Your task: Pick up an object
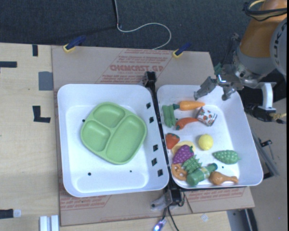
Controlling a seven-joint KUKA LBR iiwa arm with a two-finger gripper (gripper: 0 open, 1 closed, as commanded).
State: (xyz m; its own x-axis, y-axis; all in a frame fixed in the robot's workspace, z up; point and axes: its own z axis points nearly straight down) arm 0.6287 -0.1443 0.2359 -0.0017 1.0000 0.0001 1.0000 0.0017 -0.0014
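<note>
A single fixed camera looked down at a slant from above the two white bins (67, 143), far enough to frame both, with surrounding bench (19, 129) beyond them.

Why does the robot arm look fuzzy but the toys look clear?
In the camera view, the end effector and orange arm are slightly smeared, probably motion blur; the green plate and lemon are sharp, evenly lit, with soft shadows and mild shine.

**Bench, board, two bins**

The wooden bench (19, 143) carries a cardboard sheet (130, 66), held by two clips at its far edge. On the sheet, two white bins touch: left bin (70, 129), right bin (245, 143).
</note>
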